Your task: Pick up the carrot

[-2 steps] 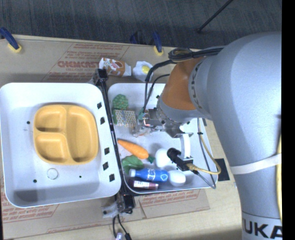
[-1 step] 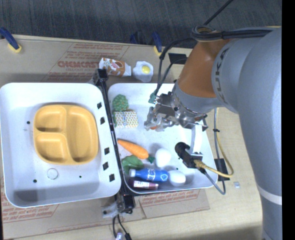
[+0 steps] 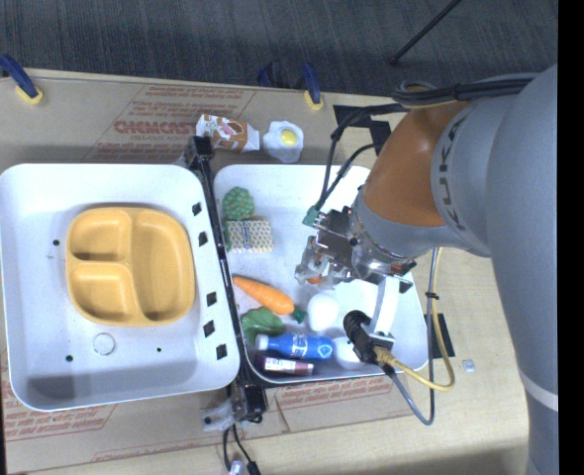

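Carrot (image 3: 263,294) lies in the right bin (image 3: 272,181), just beside the divider wall on its left side, roughly mid-length of the bin. My end effector (image 3: 317,255) hangs above the bin floor, up and to the right of the carrot, near but not touching. Can't tell its state; tips are blurred in wrist hardware. Carrot's long axis runs slantwise, thin end toward the divider, fat end toward me and slightly lower. Judgement: short move down-left, wrist turned to close across the short axis.

Carrot: smooth orange, tapered, looks like plastic toy food. Just below it a green leafy piece (image 3: 261,319), then a blue bottle (image 3: 298,345) on its side. White egg-like ball (image 3: 324,313) right of the carrot's fat end. Above it a woven-textured block (image 3: 247,235) and bumpy green broccoli (image 3: 238,204).
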